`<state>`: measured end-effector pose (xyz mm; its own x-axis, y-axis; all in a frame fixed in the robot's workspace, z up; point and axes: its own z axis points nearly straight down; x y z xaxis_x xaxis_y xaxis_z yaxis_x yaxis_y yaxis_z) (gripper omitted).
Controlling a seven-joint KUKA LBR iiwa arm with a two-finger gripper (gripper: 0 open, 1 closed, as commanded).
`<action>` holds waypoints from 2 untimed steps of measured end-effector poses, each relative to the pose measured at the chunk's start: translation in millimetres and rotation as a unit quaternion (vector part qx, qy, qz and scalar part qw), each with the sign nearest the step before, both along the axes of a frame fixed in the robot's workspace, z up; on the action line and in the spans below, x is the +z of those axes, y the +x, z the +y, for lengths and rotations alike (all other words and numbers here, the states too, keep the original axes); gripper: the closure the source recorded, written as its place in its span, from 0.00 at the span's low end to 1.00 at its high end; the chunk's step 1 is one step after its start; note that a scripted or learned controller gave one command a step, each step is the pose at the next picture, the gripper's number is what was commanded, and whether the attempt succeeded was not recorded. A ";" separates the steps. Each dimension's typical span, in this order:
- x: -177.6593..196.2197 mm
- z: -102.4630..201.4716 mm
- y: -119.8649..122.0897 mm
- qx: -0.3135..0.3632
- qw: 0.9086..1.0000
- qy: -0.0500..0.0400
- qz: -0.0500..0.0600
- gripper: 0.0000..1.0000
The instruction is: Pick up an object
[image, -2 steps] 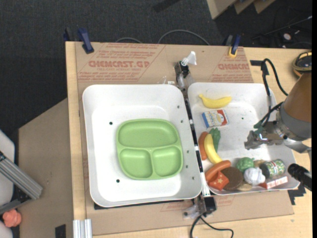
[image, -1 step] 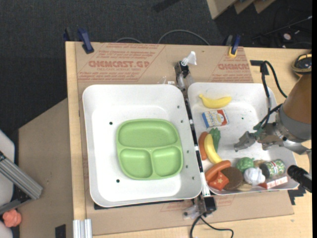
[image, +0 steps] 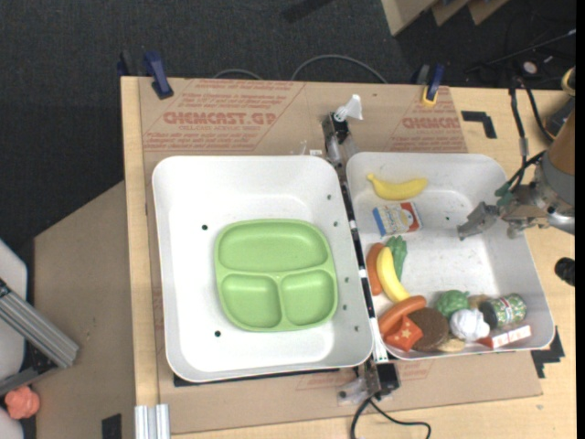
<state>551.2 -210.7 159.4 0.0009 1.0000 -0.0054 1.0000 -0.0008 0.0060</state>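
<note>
Left bin: holds one green divided plate lying flat at its centre, compartments up, as a receiving surface would lie.
Right bin: holds the loose objects, any of which could serve as the pick. Most crowd along its edge from 9 to 5 o'clock, leaving bare floor at its centre and toward 3 o'clock.
Upper banana: lies alone at 11 o'clock, well apart from the pile, so probably the easiest pick.
Small printed packet: lies flat just below the upper banana.
Second banana: at 9 o'clock, touching a green vegetable and an orange carrot-like piece.
Bottom cluster: red pieces, a brown round item, broccoli, a white ball and a can, packed together, so likely hard to isolate.
Gripper: at 2 o'clock over the right bin; it carries nothing, and whether it is spread or closed cannot be told.
</note>
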 end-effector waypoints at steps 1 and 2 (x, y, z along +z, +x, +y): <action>-3.5 75.2 63.1 0.005 1.000 0.003 0.000 0.00; -75.5 87.2 51.8 0.000 1.000 0.005 0.002 0.00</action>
